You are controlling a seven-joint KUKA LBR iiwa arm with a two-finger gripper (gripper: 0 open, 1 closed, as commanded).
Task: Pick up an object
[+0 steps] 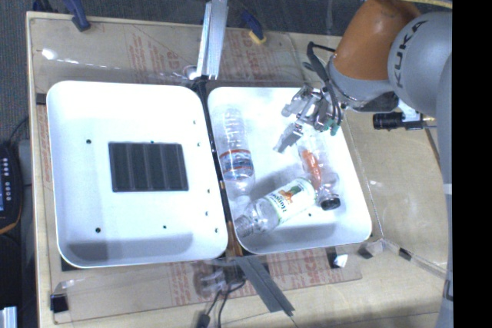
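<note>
claw: grip state unclear | orange-labelled bottle: just below it | right bin

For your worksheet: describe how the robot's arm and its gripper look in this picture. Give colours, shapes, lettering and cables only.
The arm is bulky and rounded, with a smooth grey shell and a broad orange band above the wrist. Dark letters spelling KUKA run along the grey shell. A short black cylindrical part sticks out beside the wrist. The gripper is a small cluster of silvery metal parts, with thin dark cables looping to it and a small green detail at its side.

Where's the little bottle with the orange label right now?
The orange-labelled bottle lies in the right bin, near its right wall, just below the gripper and above the green-labelled bottle.
</note>
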